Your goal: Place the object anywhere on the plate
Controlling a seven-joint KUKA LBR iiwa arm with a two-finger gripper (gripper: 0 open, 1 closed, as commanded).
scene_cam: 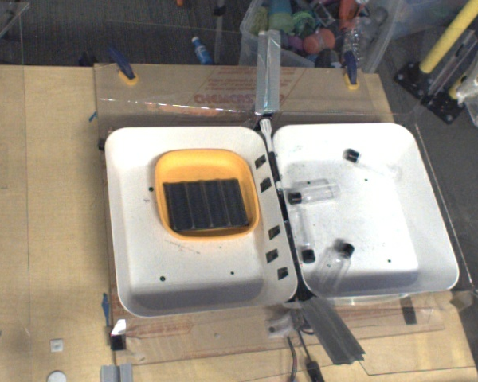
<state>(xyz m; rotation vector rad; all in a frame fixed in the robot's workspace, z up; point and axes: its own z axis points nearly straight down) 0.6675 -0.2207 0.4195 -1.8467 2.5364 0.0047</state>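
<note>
Camera view: dark ribbed slab (205, 204) on orange plate (166, 173)

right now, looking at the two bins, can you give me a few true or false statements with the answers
1. A yellow plate sits in the left bin. True.
2. A dark ridged object lies on the plate. True.
3. The plate sits in the right bin. False: it is in the left bin.
4. The dark ridged object hangs over the bin's rim. False: it lies within the plate's edges.
5. Small clear pieces with dark caps lie in the right bin. True.
</note>
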